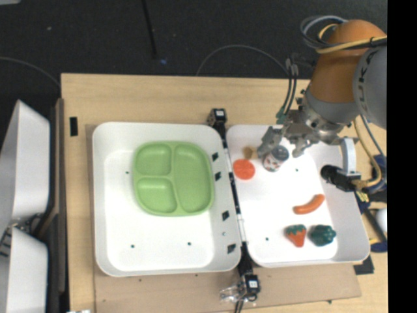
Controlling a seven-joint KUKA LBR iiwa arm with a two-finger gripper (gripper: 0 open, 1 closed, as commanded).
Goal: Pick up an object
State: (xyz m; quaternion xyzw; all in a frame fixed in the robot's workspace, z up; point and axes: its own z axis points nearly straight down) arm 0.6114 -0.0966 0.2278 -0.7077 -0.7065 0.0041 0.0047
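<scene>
Orange flat round disc [244, 169] on right bin [273, 201] floor, near the divider.

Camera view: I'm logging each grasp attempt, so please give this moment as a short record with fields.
left bin: holds a green divided plate
right bin: orange disc, small brown piece, orange sausage-shaped toy, strawberry toy, dark green toy
gripper: low over the right bin's upper left part, near the orange disc
object in gripper: none visible between its fingers
</scene>
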